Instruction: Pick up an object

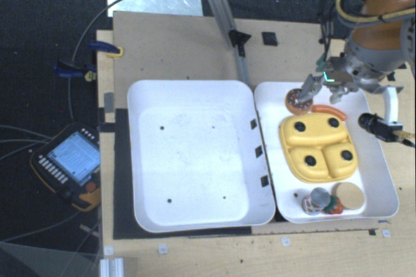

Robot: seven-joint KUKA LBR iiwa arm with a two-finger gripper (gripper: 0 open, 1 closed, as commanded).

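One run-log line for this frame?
gripper: over small round object, right bin's far end | grasp: unconfirmed | yellow tray: untouched

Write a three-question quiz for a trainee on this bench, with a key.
1. True or false: the yellow tray lies in the left bin.
2. Which thing lies nearest the gripper? A) the round tan disc B) the small brown round item C) the handheld pendant
3. Fill in: the orange sausage-shaped piece lies just beyond the yellow tray's far edge, in the ____ bin.

Key: 1 false, it lies in the right bin. 2 B, the fingers reach down right at it, though a grasp cannot be confirmed. 3 right.
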